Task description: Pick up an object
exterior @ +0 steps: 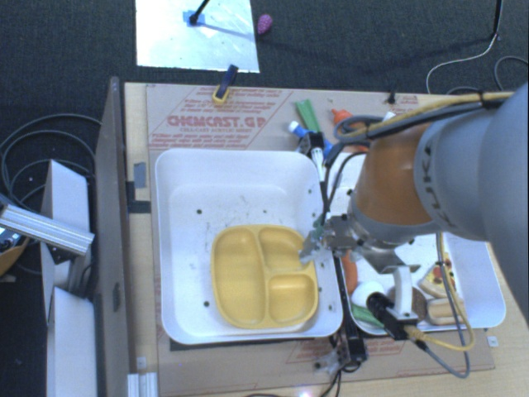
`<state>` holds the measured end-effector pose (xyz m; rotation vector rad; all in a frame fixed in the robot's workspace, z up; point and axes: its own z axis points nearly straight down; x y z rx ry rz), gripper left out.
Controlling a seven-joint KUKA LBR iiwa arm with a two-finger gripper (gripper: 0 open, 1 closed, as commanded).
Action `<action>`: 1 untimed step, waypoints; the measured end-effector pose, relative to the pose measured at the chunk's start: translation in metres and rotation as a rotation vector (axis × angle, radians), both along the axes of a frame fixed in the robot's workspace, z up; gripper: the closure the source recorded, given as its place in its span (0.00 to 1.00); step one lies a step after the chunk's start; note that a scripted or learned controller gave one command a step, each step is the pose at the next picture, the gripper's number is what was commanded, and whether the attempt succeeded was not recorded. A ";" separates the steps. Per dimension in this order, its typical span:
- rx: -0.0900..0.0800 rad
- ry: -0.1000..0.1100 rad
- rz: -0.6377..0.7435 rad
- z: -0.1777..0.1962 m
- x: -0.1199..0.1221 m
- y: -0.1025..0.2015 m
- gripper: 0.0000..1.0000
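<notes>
Hovering at the three o'clock rim of the yellow divided plate (264, 275) in the left bin (186, 190), the gripper (314, 245) hides its state: cannot tell.

Yellow divided tray (263, 276) in left bin (186, 190), arm (430, 180) above

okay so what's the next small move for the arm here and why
Probably lower the gripper onto the yellow tray's right rim. It sits at that rim, beside the wall between the bins, and nothing appears held yet. The tray lies flat in the left bin.
</notes>
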<state>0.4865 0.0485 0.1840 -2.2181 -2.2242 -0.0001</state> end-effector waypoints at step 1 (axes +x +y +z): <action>-0.007 -0.007 -0.013 0.001 0.054 -0.136 0.00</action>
